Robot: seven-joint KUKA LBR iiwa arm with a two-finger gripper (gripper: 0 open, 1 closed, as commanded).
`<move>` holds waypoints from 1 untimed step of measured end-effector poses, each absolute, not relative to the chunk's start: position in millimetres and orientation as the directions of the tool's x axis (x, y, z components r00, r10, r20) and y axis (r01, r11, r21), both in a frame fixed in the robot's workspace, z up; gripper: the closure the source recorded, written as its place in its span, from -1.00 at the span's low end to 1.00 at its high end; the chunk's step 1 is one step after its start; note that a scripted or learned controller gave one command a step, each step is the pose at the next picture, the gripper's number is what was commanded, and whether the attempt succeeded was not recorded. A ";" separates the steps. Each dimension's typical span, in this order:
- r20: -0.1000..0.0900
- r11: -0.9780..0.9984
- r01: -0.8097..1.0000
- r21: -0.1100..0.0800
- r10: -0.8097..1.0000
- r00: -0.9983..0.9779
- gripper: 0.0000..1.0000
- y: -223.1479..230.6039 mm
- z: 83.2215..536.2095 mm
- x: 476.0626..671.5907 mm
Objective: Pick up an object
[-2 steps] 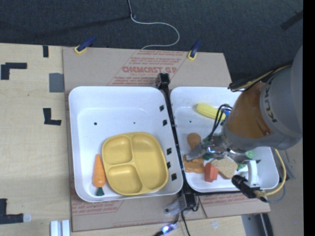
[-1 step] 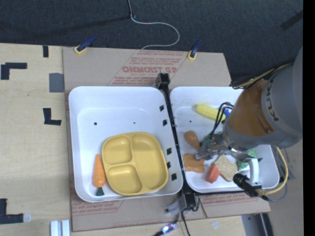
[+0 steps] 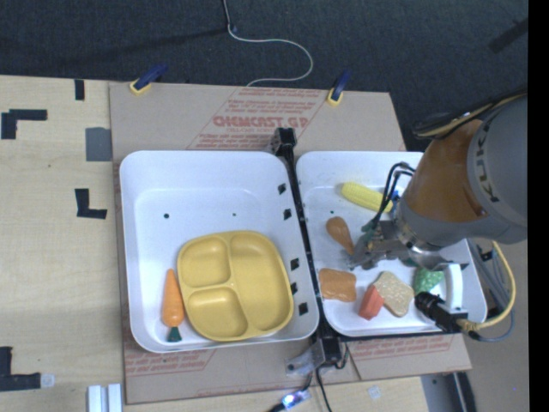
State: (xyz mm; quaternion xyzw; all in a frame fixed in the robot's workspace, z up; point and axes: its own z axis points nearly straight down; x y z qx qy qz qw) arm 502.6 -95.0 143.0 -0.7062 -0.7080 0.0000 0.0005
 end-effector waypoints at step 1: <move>0.000 0.002 1.000 0.002 1.000 -0.002 1.00 -93.1 204.6 506.0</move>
